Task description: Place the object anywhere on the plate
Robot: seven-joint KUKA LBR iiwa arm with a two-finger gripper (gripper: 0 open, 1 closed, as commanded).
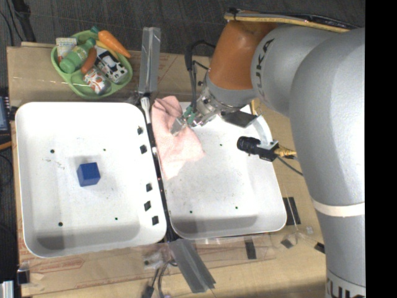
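A pink cloth [175, 135] lies crumpled in the right bin [248, 197], against its upper left wall. My gripper [188, 119] hangs over the cloth's upper right edge, low and close to it; whether it touches the cloth is unclear. A blue cube [89, 173] sits alone in the middle of the left bin [37, 141], far from the gripper. The arm's orange band [239, 54] and grey body hide the right bin's far right corner.
A green bowl [65, 76] holding toy food, a carrot among it, stands on the bench beyond the left bin. A black connector [255, 146] with a cable juts over the right bin. The divider between the bins carries black clips [149, 188].
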